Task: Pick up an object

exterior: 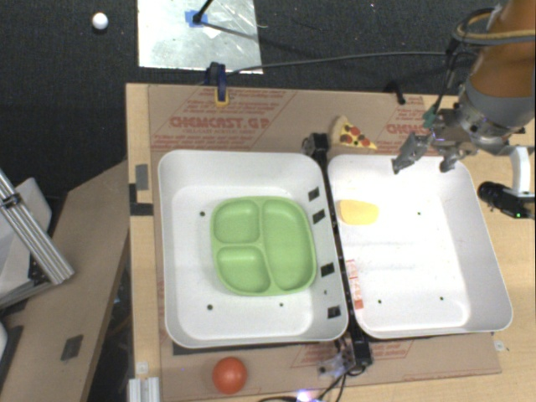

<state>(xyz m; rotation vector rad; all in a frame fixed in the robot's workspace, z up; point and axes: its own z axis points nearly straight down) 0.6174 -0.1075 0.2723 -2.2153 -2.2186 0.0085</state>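
A flat yellow object (358, 213) lies in the right bin (435, 308), near its left wall. My gripper (426, 155) hangs over the far edge of that bin, to the upper right of the yellow object and well apart from it. Its two fingers (405, 156) are spread, with nothing between them. A green divided plate (262, 244) rests in the middle of the left bin (188, 308).
A pizza-slice toy (353, 135) lies on the cardboard behind the bins. A red-orange ball (229, 374) sits on the bench in front of the left bin. A black fixture (502, 198) juts in at the right bin's far right edge.
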